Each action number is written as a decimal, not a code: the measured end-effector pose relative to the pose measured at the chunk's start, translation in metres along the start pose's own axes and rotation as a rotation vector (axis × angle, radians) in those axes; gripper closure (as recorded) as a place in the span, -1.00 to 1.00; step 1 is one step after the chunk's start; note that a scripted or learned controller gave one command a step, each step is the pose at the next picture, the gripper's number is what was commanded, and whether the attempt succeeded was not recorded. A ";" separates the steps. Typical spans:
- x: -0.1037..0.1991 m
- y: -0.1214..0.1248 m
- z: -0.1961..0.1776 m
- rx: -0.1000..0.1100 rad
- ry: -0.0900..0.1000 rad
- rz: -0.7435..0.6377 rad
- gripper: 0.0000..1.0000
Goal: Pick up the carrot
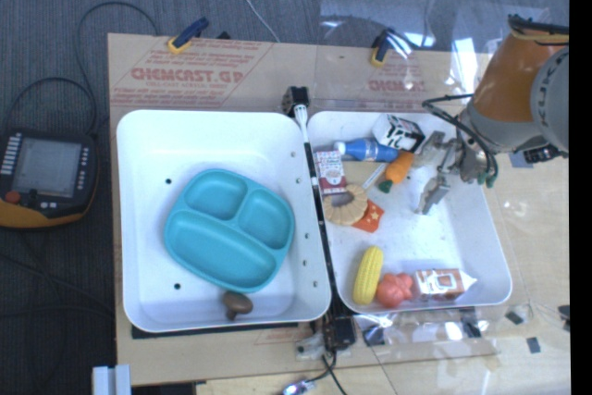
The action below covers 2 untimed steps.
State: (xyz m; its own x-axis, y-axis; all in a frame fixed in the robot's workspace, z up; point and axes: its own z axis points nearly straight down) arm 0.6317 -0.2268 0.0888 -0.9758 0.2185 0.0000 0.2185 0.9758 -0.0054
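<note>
At the far left of the frame a control pad with a screen (42,176) lies on the dark floor. Next comes the left bin (139,227), and inside it sits a blue plate with three parts (228,228). A small brown thing (238,302) lies just below the plate, near the bottom wall of the bin. In the right bin (486,240) there is a red and white carton (329,169), a round cookie-like toy (344,206) and a little red piece (369,216). Lower down are a yellow corn cob (368,274), a red toy fruit (395,289) and a small box (438,281). A blue and white bottle (365,149) lies near the top. The carrot (398,168) is the small orange thing in the upper middle of this bin, right next to the bottle. The gripper (435,185) hangs just to the right of the carrot, with its fingers spread apart and nothing between them. I think the arm is getting ready to grab, so the pick is not done yet. Next it needs to slide a bit left, go down over the carrot, and squeeze.
</note>
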 end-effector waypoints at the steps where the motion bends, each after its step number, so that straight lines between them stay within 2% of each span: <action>1: -0.014 0.005 0.001 0.001 0.064 0.246 -1.00; 2: 0.003 0.006 0.000 -0.006 -0.007 0.618 -1.00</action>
State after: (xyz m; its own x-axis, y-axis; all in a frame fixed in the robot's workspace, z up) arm 0.6297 -0.2199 0.0885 -0.6690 0.7433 -0.0076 0.7433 0.6690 0.0030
